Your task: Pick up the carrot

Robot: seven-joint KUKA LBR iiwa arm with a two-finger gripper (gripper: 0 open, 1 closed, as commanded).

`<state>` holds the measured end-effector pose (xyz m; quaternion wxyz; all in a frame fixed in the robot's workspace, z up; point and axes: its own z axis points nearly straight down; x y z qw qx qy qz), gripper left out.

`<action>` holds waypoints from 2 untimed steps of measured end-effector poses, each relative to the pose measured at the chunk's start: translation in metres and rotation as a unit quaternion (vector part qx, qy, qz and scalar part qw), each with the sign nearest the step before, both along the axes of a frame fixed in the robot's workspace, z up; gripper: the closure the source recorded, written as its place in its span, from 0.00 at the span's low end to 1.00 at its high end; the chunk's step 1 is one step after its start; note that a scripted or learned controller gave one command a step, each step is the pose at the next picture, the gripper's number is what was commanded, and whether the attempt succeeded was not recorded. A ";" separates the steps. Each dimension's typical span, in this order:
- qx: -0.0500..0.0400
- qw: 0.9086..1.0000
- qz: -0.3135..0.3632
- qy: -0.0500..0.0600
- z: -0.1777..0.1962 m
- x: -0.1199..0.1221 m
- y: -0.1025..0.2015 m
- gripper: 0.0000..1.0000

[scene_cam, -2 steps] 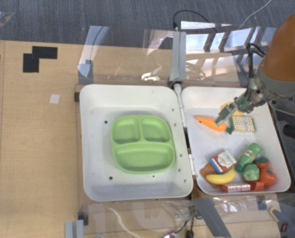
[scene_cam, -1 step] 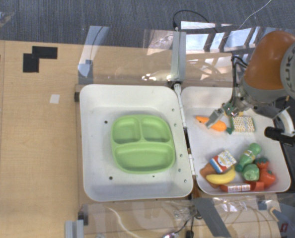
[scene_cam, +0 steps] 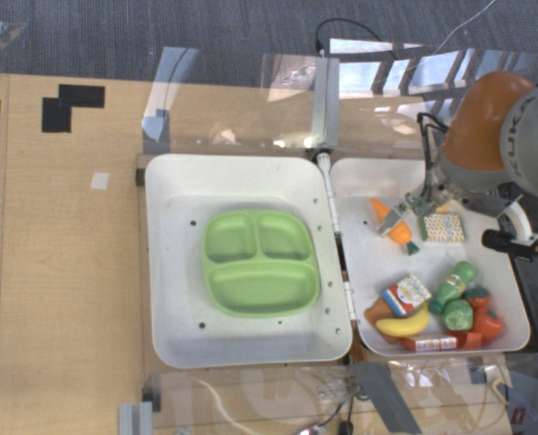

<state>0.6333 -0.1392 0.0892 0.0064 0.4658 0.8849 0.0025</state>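
Camera view: two shallow white bins side by side on a wooden bench.

Left bin (scene_cam: 174, 333): one green divided plate (scene_cam: 261, 263), three compartments, lying flat near the middle.

Right bin (scene_cam: 360, 184): carrot (scene_cam: 391, 222), orange, in the upper middle, seen as two orange parts either side of the gripper (scene_cam: 398, 219). The grey fingers reach down-left from the arm and sit right at the carrot; whether they are spread or pinched on it cannot be told. Just right of the carrot, a small speckled box (scene_cam: 443, 228).

Lower part of the right bin, packed close together: banana (scene_cam: 403, 324), a small white carton (scene_cam: 406, 294) above it, green vegetables (scene_cam: 456, 284), red pieces (scene_cam: 486, 326) at the right corner.

Arm (scene_cam: 486, 134): orange band, over the bin's upper right.
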 end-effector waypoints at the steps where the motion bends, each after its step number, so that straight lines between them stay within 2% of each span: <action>1: 0.001 1.000 0.000 -0.003 0.013 0.003 0.002 1.00; 2: 0.002 0.999 -0.038 0.002 0.143 0.009 0.085 1.00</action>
